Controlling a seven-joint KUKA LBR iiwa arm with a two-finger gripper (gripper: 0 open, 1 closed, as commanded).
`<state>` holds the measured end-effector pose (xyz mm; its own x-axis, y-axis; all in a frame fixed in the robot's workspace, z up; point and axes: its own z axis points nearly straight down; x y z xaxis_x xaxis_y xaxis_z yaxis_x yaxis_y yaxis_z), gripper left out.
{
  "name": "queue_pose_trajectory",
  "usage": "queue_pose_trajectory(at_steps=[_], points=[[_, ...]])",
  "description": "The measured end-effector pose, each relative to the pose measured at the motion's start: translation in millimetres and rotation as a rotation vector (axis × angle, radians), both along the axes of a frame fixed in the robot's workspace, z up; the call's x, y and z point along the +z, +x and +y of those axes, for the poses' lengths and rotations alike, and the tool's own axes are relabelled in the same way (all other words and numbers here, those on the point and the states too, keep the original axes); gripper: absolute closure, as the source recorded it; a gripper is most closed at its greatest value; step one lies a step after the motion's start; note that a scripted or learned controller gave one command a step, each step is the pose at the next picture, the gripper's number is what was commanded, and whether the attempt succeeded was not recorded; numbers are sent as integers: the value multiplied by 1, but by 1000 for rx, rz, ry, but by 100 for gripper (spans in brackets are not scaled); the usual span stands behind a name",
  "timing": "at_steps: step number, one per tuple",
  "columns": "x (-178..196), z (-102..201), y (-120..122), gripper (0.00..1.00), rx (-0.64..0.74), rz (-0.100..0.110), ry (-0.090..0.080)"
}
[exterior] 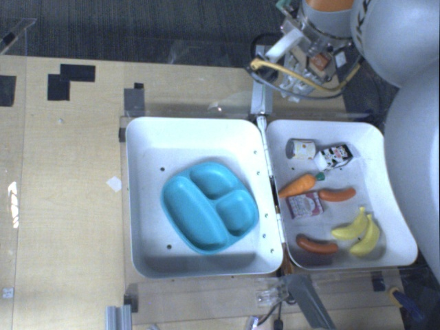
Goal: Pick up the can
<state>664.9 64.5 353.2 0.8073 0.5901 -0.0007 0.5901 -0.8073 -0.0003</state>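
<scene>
1. Nearest the camera, in the right bin [395, 246], a dark sausage [317, 245] lies beside two yellow bananas [359, 232]
2. Further in sit a reddish packet [304, 204], a carrot [298, 185] and a second sausage [337, 194]
3. The left bin [148, 184] holds a blue divided plate [209, 205]
4. The can [301, 148] lies on its side at the far end of the right bin, just beside a small black-and-white carton [335, 155]
5. Beyond the bins' far rim the gripper [297, 81] hangs over the bench, well apart from the can; I cannot tell how it is set
</scene>
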Motion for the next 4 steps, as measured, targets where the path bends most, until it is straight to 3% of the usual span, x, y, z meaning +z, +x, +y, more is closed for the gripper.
queue_pose_trajectory(at_steps=[1, 2, 3, 4], points=[[0, 0, 0, 0, 0, 0, 0], [-170, -7, -52, 0, -177, 3, 1], [-170, 1, -119, 0, -430, 2, 0], [-170, 1, -119, 0, -430, 2, 0]])
